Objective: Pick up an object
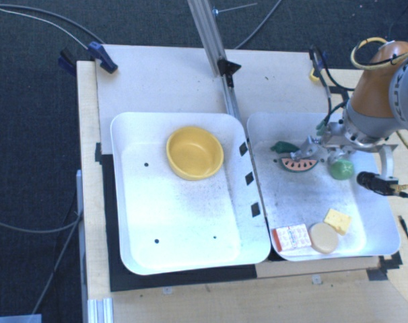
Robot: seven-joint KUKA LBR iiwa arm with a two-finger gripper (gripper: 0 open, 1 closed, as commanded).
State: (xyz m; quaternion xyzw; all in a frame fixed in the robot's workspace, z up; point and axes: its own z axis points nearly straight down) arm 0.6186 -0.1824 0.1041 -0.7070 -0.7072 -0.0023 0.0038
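- The grey arm with the orange band (378, 89) reaches in over the right white shallow bin (305, 210), and its two-finger gripper (323, 145) sits low near that bin's far edge.
- The gripper hangs directly over a cluster of small toys there: a slice-shaped red watermelon toy with a green rind (299, 163), a dark green leafy piece (283, 147) just beside it toward the bin's left wall, and a round light green ball (341, 169) toward the bin's right wall.
- The metal wrist parts hide how the gripper stands, so I cannot tell whether it is spread or closed, nor whether anything sits in it.
- As I judge it, the pick is at the reach-and-grasp stage: every toy appears to rest on the bin floor, so nothing is lifted yet, and closing and raising are left.
- Which toy is the target is uncertain; the watermelon slice and the green ball lie closest to the gripper.
- Along the right bin's near edge lie a flat red-and-white printed packet (291, 237), a pale round disc (324, 238) touching it, and a yellow cheese-like wedge (337, 220) just beside the disc.
- The packet carries print, but it is too small to read; no brand or label is legible anywhere.
- The left white shallow bin (184, 241) holds a yellow plastic bowl (194, 153), upright near its far edge.
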